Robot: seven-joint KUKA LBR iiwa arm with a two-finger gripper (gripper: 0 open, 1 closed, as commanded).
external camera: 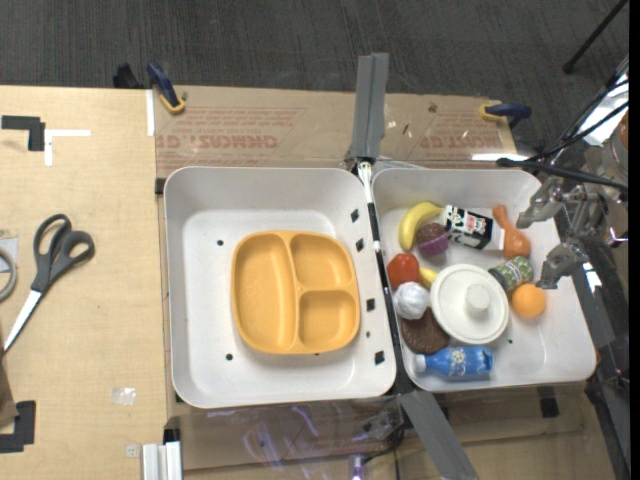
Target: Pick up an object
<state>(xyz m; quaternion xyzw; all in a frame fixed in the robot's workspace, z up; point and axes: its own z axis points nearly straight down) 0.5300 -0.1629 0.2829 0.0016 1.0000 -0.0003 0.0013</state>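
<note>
Gripper at view's right edge, jaws spread, nothing between them.

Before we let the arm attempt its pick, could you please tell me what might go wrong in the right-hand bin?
1. The objects sit packed together: the orange ball touches the green can and the white lidded bowl, so the claw could nudge neighbours rather than grasp one.
2. The claw hangs near the bin wall, so a descent there might strike it.
3. The blue bottle lies on its side and may roll.

Dark carpet floor — pale wooden bench below.
</note>
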